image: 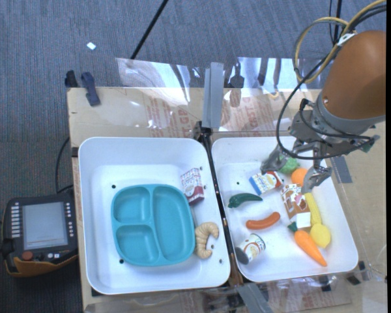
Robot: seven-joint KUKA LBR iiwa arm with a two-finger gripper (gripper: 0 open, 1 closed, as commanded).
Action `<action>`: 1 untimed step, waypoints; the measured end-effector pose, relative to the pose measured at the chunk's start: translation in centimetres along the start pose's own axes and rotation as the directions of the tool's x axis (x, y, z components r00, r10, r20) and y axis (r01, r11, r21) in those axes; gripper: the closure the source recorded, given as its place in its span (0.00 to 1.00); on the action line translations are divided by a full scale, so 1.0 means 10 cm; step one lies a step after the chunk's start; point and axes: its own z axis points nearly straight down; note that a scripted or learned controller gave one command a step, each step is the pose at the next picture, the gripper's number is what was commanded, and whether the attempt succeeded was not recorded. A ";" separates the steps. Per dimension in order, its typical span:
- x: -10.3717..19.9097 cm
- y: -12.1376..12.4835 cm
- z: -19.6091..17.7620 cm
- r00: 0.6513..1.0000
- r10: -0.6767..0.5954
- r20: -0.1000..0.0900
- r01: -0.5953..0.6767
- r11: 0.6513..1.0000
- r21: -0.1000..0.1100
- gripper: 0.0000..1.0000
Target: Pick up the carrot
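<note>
The carrot (310, 247) is orange with a green top. It lies slanted near the front right corner of the right bin (225, 155), just below a yellow lemon (321, 235). My gripper (296, 169) hangs over the back part of the right bin, well behind the carrot. Its two fingers (273, 161) are spread apart, so it is open. Under the gap between them lie a green item (289, 164) and an orange ball (300, 175). The fingers hold nothing.
The right bin also holds a small carton (266, 182), a brown box (293, 200), a yellow banana (312, 207), a sausage (263, 222), a green pepper (244, 199) and a can (249, 248). In the left bin (91, 175) lie a blue divided plate (153, 225), a croissant (207, 238) and a carton (193, 184).
</note>
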 end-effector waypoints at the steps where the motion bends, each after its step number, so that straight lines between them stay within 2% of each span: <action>1: 1.07 0.05 0.90 1.000 -0.018 -0.004 0.018 1.000 -0.009 0.00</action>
